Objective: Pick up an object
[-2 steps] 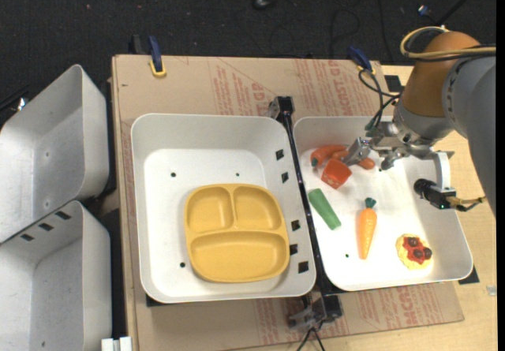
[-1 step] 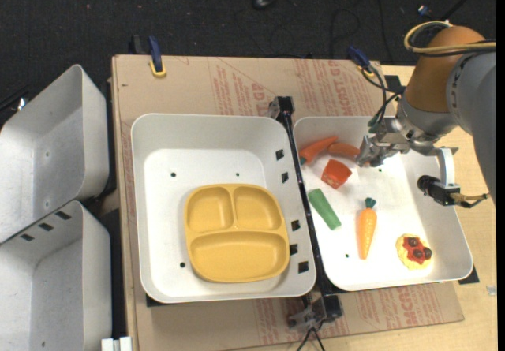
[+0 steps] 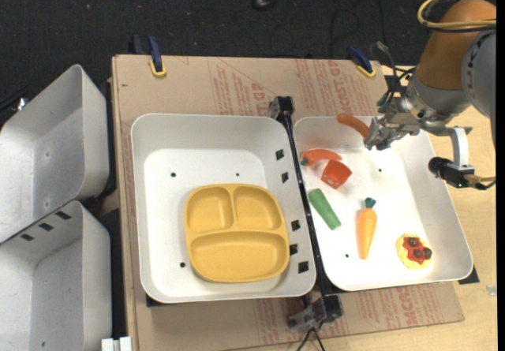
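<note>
Over the right bin's (image 3: 454,235) far edge, the hand (image 3: 379,139) hangs beside an orange-red sausage-like piece (image 3: 353,124) (whether it grips is unclear). Nearby lie a red pepper (image 3: 334,173), green piece (image 3: 324,208), carrot (image 3: 366,231) and small pizza (image 3: 414,250); the yellow tray (image 3: 235,233) sits in the left bin (image 3: 150,184).

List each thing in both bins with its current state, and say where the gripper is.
Yellow divided plate: flat in the left bin.
Red pepper piece: lying in the right bin.
Orange-red sausage: lying beside the pepper piece.
Green piece: lying flat, free.
Carrot: lying flat, leaves toward the far side.
Pizza slice: flat near the front right corner.
Orange piece: at the gripper, grasp unclear.
</note>
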`<state>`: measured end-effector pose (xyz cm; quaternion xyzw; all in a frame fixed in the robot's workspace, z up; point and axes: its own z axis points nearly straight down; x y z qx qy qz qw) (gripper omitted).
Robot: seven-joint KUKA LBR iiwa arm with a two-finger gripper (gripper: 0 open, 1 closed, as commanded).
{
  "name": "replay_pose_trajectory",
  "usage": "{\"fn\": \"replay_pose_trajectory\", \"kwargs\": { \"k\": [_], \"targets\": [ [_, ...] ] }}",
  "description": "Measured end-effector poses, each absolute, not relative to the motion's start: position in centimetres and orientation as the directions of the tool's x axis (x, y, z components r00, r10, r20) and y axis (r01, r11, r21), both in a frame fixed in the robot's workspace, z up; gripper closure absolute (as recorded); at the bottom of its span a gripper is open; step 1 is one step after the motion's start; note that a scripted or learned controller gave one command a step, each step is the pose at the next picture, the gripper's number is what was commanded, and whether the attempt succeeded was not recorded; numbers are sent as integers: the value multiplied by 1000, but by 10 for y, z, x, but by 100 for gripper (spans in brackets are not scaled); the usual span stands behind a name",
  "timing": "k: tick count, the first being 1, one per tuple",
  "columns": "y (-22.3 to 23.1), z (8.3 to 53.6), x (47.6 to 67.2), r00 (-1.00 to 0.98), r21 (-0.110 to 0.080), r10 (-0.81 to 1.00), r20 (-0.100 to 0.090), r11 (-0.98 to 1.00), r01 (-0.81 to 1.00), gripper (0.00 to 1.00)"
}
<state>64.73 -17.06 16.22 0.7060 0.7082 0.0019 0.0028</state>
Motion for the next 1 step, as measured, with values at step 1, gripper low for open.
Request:
{"fn": "replay_pose_trajectory", "kwargs": {
  "k": [1],
  "targets": [
    [-174,214,658,-3,8,1000,-2,3,1000,100]
  ]
}}
